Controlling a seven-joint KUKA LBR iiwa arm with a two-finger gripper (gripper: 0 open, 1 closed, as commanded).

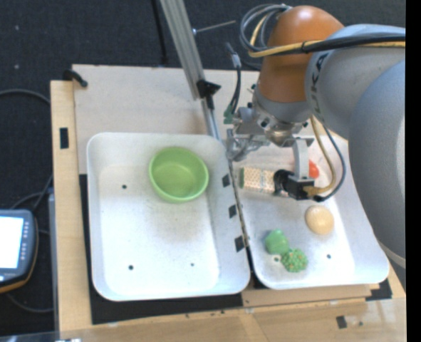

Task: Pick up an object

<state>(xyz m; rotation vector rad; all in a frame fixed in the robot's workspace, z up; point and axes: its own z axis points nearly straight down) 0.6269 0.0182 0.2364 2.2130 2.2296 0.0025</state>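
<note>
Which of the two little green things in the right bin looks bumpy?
The green piece nearer the bin's front edge is the bumpy one, like broccoli. The other green piece, just up and left of it, is smooth and round.

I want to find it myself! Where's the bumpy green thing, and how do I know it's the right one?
Look at the right bin, the one the big grey arm reaches over. Near its front edge sit two green things side by side. The bumpy green thing is the one closer to the front, rough like broccoli, while its neighbour, the smooth green ball, is round and plain.
</note>
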